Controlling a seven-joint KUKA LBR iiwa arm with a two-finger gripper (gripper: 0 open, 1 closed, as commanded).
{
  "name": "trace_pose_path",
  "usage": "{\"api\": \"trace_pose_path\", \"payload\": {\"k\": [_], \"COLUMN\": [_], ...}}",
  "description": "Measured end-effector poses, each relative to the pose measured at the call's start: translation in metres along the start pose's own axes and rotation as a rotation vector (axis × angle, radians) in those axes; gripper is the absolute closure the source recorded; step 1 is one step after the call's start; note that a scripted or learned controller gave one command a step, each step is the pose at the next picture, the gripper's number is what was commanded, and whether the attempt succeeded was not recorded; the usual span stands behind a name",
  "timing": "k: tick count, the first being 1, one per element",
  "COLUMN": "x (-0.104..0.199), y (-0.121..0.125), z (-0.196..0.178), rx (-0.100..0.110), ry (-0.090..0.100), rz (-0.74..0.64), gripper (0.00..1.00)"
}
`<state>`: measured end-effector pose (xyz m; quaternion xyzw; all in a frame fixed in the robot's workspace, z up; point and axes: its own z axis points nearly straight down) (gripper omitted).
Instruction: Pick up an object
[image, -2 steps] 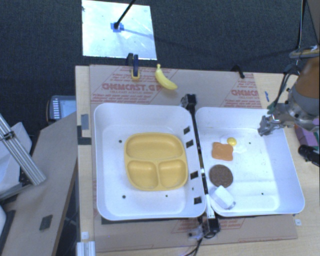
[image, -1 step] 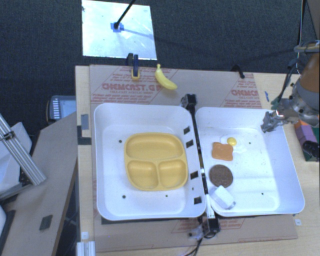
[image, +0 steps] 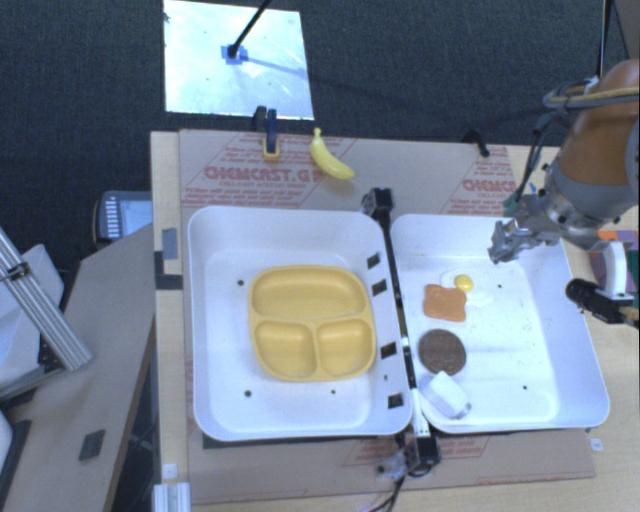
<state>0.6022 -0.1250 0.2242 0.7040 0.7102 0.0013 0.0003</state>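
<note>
Nearest lay a white cup (image: 444, 393) in the right bin (image: 560, 380). Whether the gripper (image: 505, 243) was clenched, I cannot tell; it hung over that bin's far edge, apart from the orange toast (image: 445, 303), fried egg (image: 463, 285) and brown patty (image: 441, 351). A yellow tray (image: 308, 322) sat in the left bin (image: 215, 300).

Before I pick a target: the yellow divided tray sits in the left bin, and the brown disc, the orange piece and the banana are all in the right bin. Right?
Not quite. The banana lies outside both bins, on the cardboard behind the left bin, as the camera view shows. The yellow divided tray is in the left bin, and the brown disc and orange piece are in the right bin.
</note>
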Motion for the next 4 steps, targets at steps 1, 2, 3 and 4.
{"api": "trace_pose_path", "payload": {"k": [1, 2, 3, 4], "x": [0.045, 0.102, 0.152, 0.196], "y": [0.008, 0.018, 0.034, 0.046], "z": [-0.006, -0.015, -0.002, 0.003], "rx": [0.000, 0.000, 0.000, 0.000], "ry": [0.000, 0.001, 0.001, 0.000], "rz": [-0.001, -0.001, -0.001, 0.001], "gripper": [1.00, 1.00, 1.00, 1.00]}}
